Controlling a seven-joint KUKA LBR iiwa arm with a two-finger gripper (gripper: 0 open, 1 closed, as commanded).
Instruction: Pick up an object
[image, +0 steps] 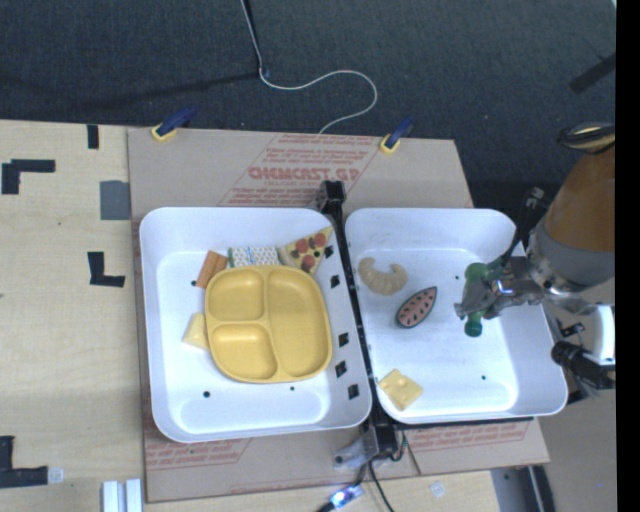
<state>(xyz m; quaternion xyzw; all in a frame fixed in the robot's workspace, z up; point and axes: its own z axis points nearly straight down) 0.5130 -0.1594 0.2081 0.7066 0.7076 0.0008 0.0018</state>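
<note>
Dark carpet surrounds a cardboard sheet under two white bins.

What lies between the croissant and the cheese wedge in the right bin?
In the camera view, the reddish seeded slice lies slightly right of the line from croissant to cheese wedge; otherwise bare white bin floor.
</note>
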